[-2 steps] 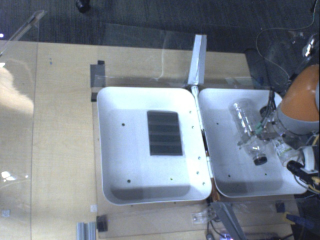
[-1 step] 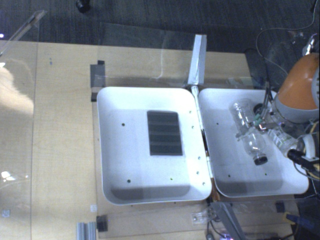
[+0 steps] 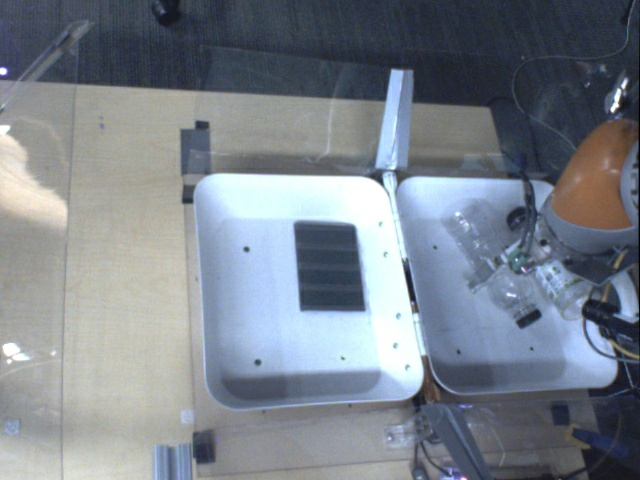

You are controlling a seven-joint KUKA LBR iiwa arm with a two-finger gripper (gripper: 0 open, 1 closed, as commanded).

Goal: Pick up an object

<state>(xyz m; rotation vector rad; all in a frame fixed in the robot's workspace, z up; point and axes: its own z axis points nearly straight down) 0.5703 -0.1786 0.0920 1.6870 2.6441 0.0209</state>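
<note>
Pale wooden surface, with two white bins side by side. In the left bin, just one dark ribbed block, flat and near the middle. In the right bin, a jumble of clear plastic things and a small black piece a little below them.

Over the right bin, reaching in from the right, the grey arm with its orange band. Low among the clear things, the end effector. Cannot tell if spread, pressed together or pinching something; too much shine and clutter around it. Probably going for one of the clear pieces, right beside it or touching it.

Plenty to go wrong from here:
- Clear plastic, smooth and light by the look of it. Could slip out or get squashed by a hard squeeze.
- Pieces packed close. Could push one away or snag two at once.
- Hard to see where one piece ends and the next begins, so could close on nothing.
- Loose cables near the wrist. Could catch on a piece or on the bin wall.
- Low reach near the bin floor. Could bump it and scatter things.
</note>
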